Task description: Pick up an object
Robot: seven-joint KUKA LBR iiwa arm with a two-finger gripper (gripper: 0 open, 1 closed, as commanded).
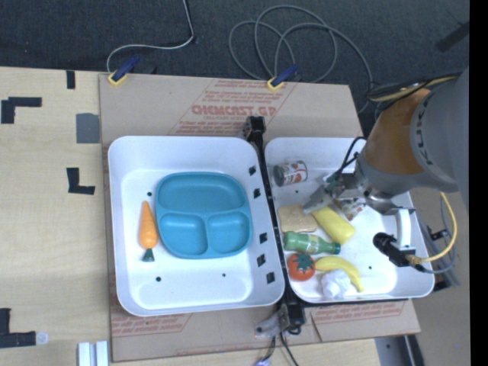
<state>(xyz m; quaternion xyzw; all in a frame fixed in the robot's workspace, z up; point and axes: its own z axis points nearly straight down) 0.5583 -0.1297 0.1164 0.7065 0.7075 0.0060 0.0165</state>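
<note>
The grey arm with its orange band (396,139) reached in from the right of the frame and hung over the right white plastic bin (381,288). Its two-finger gripper (333,191) sat low above the bin's middle, just above a yellow lemon-shaped plastic piece (333,224). Whether the gripper was apart or together, I could not tell, and nothing could be seen held in it.

Beside the lemon piece, toward the bin divider, lay a tan slice of toy bread (294,218). Below it rested a green plastic bottle (310,243) on its side, then a red toy tomato (301,266) with a yellow banana (339,269) just to its right, and a crumpled white object (333,285) touching the banana. A small tin can (291,173) lay in the bin's upper left.

The left white bin (126,280) held a blue three-compartment plastic tray (203,213), with an orange toy carrot (147,228) just left of it.
</note>
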